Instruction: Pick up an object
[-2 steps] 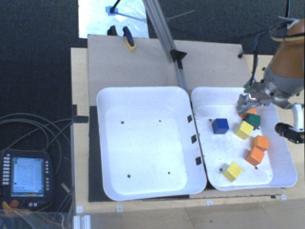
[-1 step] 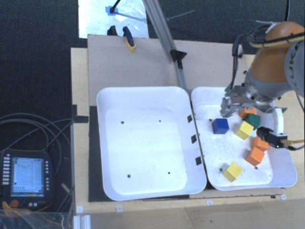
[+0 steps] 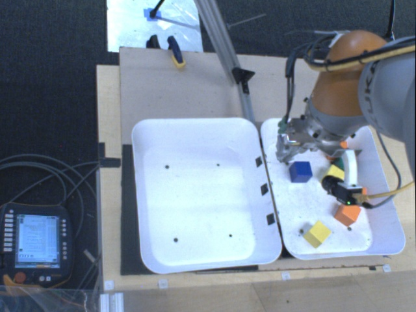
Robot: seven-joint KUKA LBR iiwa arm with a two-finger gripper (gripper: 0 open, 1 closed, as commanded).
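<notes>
Here — one blue cube [image 3: 300, 171], one yellow cube [image 3: 318, 234].

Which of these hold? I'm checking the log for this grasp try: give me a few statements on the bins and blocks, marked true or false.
1. The blue block lies in the right bin. True.
2. The yellow block lies in the left bin. False: it lies in the right bin, near its front edge.
3. The tool is over the right bin, beside the blue block. True.
4. The orange block sits on the blue block. False: they lie apart.
5. The arm reaches over the left bin. False: it is over the right one.
</notes>
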